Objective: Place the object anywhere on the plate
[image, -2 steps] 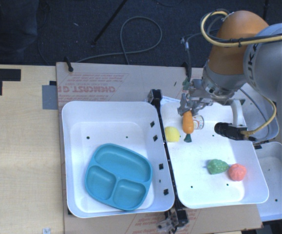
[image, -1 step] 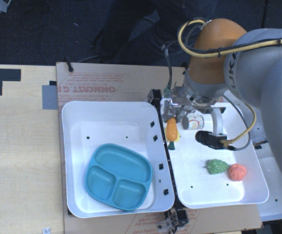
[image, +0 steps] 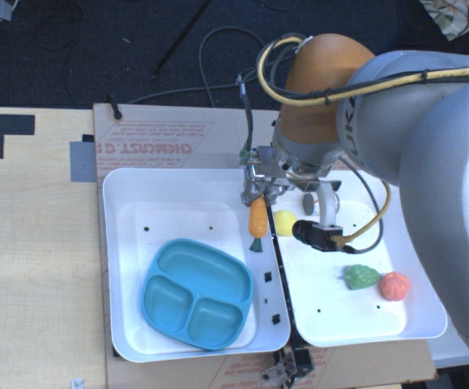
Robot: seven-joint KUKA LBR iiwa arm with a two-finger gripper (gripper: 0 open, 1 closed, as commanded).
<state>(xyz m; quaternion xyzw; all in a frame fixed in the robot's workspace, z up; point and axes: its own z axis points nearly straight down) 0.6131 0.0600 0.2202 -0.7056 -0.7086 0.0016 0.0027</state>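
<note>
While the grey arm [image: 404, 128] reaches in from the right, its pincer [image: 258, 191] hangs over the divide between the two white bins, and one orange carrot [image: 257, 218] with a green tip hangs upright from it, its upper end caught between the fingers, which are closed on it. The carrot sits above the inner edge of the left bin [image: 129, 209], just beside the rim shared with the right bin [image: 416, 322]. One blue plate [image: 196, 292] with three compartments lies in the left bin, tilted slightly toward the lower right, well apart from the carrot's lower tip. Three loose things lie in the right bin: one yellow item [image: 284, 222] partly hidden behind the wrist hardware, one green item [image: 361, 277], and one pink-red item [image: 394, 286] touching or nearly touching the green one. Both bins rest on a cardboard sheet [image: 161, 140] on the pale wooden surface [image: 31, 258].
</note>
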